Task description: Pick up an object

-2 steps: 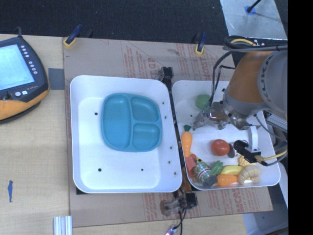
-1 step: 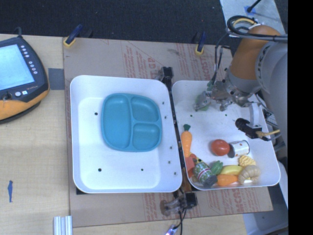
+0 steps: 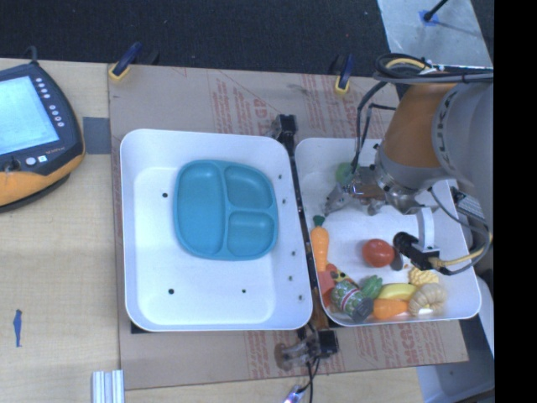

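My gripper (image 3: 352,195) hangs low over the back left part of the right bin (image 3: 453,313), under the grey wrist with its orange band. A small green toy (image 3: 344,172) lies just behind it. An orange carrot (image 3: 318,246) lies along the bin's left wall, in front of the gripper. To the right of the carrot sits a red tomato (image 3: 378,252). A pile in the front of the bin holds a printed can (image 3: 346,297), a yellow banana (image 3: 396,291) and a beige bumpy piece (image 3: 426,299). I see nothing held in the gripper.
The left bin (image 3: 151,300) holds a blue divided plate (image 3: 225,209). A tablet in an orange case (image 3: 33,133) lies on the bench at far left. Black cables (image 3: 436,254) loop from the arm over the right bin's right side. Clamps (image 3: 124,61) hold the cardboard mat.
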### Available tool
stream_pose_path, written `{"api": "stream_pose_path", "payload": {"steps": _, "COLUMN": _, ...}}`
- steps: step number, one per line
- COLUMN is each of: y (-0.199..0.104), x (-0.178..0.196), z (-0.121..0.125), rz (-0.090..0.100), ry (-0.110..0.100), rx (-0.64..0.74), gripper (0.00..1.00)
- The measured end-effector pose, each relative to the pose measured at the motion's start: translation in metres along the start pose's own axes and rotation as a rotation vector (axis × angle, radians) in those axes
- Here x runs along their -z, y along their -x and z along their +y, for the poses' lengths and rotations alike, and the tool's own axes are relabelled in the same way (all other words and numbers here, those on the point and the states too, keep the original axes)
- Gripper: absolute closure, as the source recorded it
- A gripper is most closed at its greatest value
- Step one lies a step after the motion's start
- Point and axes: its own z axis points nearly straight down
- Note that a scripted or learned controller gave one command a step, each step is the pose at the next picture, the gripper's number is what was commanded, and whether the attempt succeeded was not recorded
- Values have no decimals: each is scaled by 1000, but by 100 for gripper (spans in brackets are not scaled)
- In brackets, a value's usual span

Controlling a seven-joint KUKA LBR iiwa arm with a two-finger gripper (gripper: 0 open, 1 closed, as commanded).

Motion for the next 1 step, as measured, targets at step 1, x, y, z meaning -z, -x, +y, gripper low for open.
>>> {"api": "stream_pose_path", "payload": {"steps": 1, "y": 52, "x": 1, "z": 58, "rz": 2, "ry": 2, "rx": -2, "gripper": 0}}
